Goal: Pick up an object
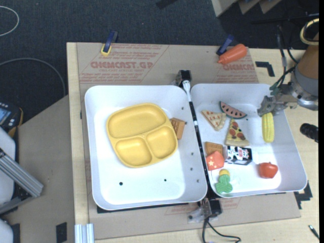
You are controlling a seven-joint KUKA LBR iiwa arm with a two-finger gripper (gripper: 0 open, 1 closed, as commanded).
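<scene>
From the camera view, we see the pincer (272, 107) over the right bin's (295, 151) far right side, just above the corn cob (268, 127). We cannot tell how it is set. A yellow divided plate (141, 134) sits in the left bin (101, 178).

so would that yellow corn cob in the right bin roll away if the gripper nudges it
Probably, sideways: the yellow toy corn cob looks round and elongated, lying lengthwise on the right white bin's smooth floor. It seems stiff, likely light plastic. The gripper sits near its top end, so an off-centre touch may spin it.
</scene>
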